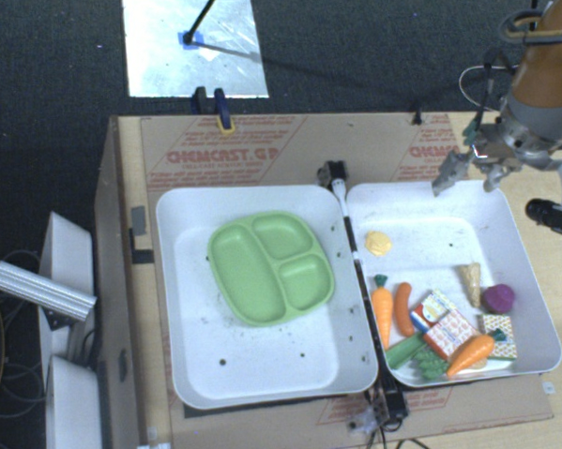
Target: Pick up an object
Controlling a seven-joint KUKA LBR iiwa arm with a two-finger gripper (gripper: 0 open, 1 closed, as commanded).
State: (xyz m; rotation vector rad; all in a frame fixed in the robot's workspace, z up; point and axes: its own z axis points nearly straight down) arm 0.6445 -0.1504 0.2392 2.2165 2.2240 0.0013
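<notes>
Dark carpet floor (48, 81) surrounds the wooden bench (249, 145).

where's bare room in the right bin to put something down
The right bin has bare floor across its far half, between the yellow piece and the far right wall, under the gripper. The near half is crowded: carrots, a small box, a purple ball. In the left bin, bare strips border the green plate.
</notes>
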